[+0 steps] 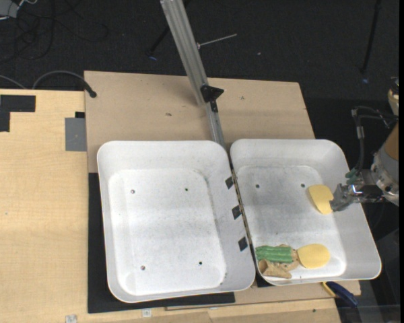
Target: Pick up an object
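Two white bins: left bin [165, 224], right bin [289, 160]. Right bin has four items: one yellow piece [319, 198] by its right wall, one yellow disc [314, 256] near the front edge, one green toy [274, 253] just left of the disc, and one tan lump [279, 269] touching the green toy from below. The yellow piece is a short oval, long axis from upper-left to lower-right in the camera view. The green toy lies roughly left-right. The gripper [339, 200] sits at the right wall, tips against the yellow piece's right edge; can't tell whether it's clamping it or released. One metal rail [188, 59] runs up behind the bins.
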You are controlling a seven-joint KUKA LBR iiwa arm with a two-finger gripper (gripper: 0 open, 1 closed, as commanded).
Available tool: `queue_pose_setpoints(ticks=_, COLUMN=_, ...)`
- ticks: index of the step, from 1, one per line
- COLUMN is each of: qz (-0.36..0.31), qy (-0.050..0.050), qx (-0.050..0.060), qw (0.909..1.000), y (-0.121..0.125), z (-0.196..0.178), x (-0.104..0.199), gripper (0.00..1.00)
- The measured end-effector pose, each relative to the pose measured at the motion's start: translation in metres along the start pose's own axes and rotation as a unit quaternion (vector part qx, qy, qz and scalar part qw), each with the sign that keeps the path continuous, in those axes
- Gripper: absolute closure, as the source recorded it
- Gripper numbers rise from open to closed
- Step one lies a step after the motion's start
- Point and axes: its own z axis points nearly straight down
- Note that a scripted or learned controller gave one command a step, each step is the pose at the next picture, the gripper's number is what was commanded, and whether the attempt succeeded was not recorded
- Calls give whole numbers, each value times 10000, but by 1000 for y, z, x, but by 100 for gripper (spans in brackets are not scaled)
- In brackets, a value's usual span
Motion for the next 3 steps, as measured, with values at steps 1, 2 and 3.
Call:
queue_pose_setpoints(ticks=1, qz=-7, qy=17, qx=9, qw=10000, y=4, z=8, x=54, gripper=100)
queue_pose_setpoints(ticks=2, qz=-6, qy=18, qx=7, qw=10000, y=-3, z=1, x=101, gripper=100)
queue_pose_setpoints(ticks=3, qz=-5, qy=13, qx=13, qw=10000, y=3, z=6, x=149, gripper=100)
